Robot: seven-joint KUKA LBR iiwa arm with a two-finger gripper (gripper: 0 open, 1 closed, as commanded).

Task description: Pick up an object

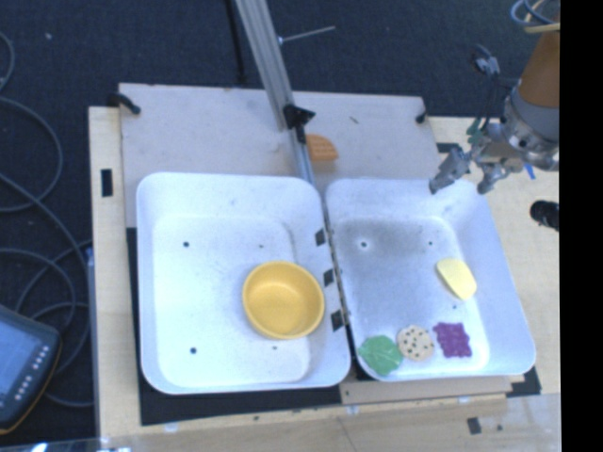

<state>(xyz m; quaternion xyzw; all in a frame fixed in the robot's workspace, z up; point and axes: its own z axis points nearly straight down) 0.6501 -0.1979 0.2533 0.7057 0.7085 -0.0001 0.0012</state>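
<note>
The pincer point(468, 173) hangs spread wide, gripping nothing, over the right bin point(499, 252), which holds four items; left bin point(160, 252): one yellow bowl point(283, 299).

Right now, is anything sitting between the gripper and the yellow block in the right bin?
Nothing visible. The gripper hangs open over the right bin's far edge; the yellow block lies nearer the camera, with bare white floor between.

The pale wooden surface point(108, 252) fills the middle of the frame. Two white bins lie on it side by side: left bin point(170, 205) and right bin point(499, 290). An orange object point(321, 149) rests at upper centre.
</note>
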